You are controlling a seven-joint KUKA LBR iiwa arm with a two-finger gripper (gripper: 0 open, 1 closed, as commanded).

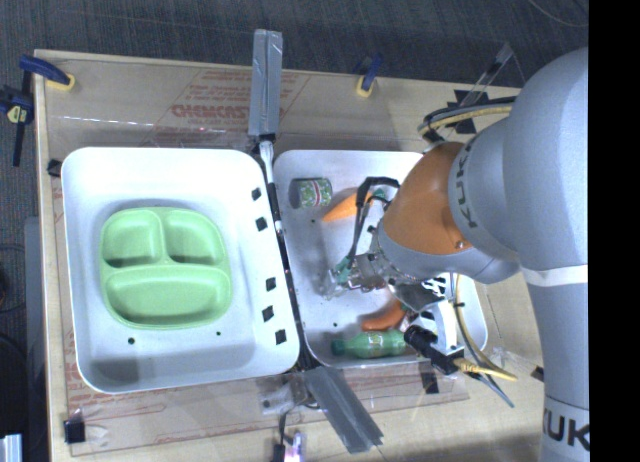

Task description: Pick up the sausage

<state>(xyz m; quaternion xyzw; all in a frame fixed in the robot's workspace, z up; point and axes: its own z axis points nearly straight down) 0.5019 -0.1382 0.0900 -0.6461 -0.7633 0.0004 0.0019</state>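
The arm is reached into the right bin from the right, and the gripper is lowered near the bin's middle, just above the floor. Whether it is released or clenched cannot be told, since the wrist covers most of it. The sausage is taken, with some doubt, to be the reddish-orange piece lying just below and to the right of the gripper, partly hidden under the wrist; nothing is seen held. The step in hand is judged to be the approach, with the grasp not yet made. For the next move the gripper would need to be shifted toward the near-right part of the bin, lined up across the sausage and brought down over it.

A green bottle is laid along the near wall, touching or just beside the sausage, so a careless descent could catch it instead. An orange carrot-like piece is seen beside the wrist toward the far side, and a small can is lying in the far-left corner, well apart from the sausage. In the left bin a green divided plate is set, away from the work
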